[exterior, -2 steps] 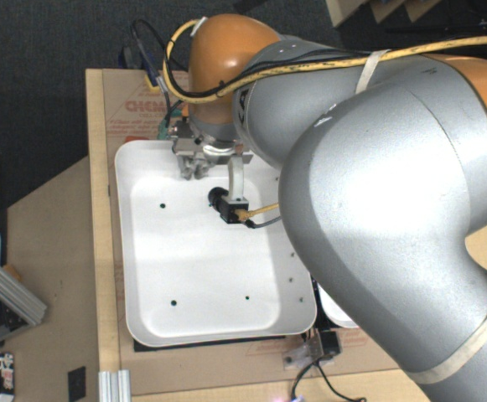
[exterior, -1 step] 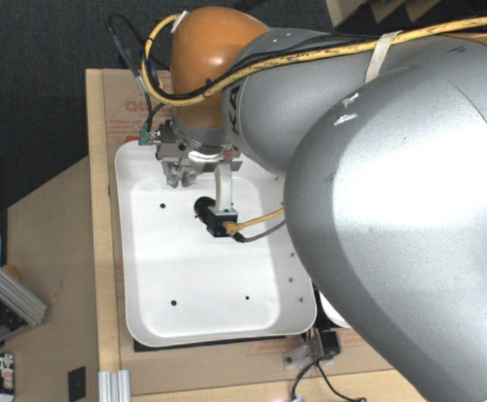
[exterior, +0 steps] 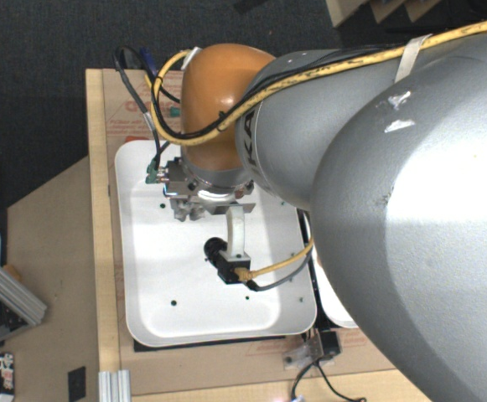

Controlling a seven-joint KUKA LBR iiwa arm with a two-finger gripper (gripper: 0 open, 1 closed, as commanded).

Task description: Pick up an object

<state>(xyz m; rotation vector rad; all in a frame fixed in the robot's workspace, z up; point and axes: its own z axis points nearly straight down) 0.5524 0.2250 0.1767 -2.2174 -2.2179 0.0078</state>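
White bin [exterior: 142, 308] floor bare by rim | gripper [exterior: 189, 208] near centre | grip unclear

One fixed camera looks down at a slant on the worktop [exterior: 101, 224]. It sits close above the arm [exterior: 394, 182], which enters from the right and covers much of the left bin [exterior: 142, 300].

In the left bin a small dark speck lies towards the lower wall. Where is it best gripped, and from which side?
The dark speck is too small to show any shape, so take it whole. It lies low on the floor of the left bin, apart from the walls, so coming straight down from above seems best.
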